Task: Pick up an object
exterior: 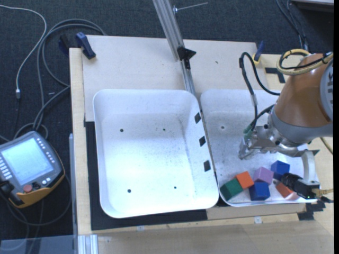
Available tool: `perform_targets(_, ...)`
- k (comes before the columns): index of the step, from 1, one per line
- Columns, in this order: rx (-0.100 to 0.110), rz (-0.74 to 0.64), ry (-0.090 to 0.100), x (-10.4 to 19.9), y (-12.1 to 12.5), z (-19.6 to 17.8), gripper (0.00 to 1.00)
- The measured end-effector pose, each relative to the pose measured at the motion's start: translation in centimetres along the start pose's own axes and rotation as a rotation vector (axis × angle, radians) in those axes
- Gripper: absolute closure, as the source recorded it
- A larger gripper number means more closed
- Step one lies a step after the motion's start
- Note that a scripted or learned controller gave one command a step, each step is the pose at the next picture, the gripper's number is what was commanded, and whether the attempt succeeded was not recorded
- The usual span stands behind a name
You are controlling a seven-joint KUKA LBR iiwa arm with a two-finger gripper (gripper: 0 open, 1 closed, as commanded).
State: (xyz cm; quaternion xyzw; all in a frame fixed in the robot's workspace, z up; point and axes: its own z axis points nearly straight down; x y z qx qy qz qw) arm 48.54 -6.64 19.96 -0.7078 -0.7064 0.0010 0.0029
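The end effector hangs low in the right bin; whether it grips anything, I cannot tell. Coloured blocks lie just below-right of it.

We get even, soft overhead light w/ faint shadows, white bins bright but not blown out, dark floor murky, overall img slightly soft and grainy.

A robotics lab: teach pendant on dark carpet, cabled bench, aluminium rail.
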Motion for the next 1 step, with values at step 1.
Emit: perform_targets(1, -0.008, 0.000, -0.003, -1.87, -0.45, -1.28, 1.00)
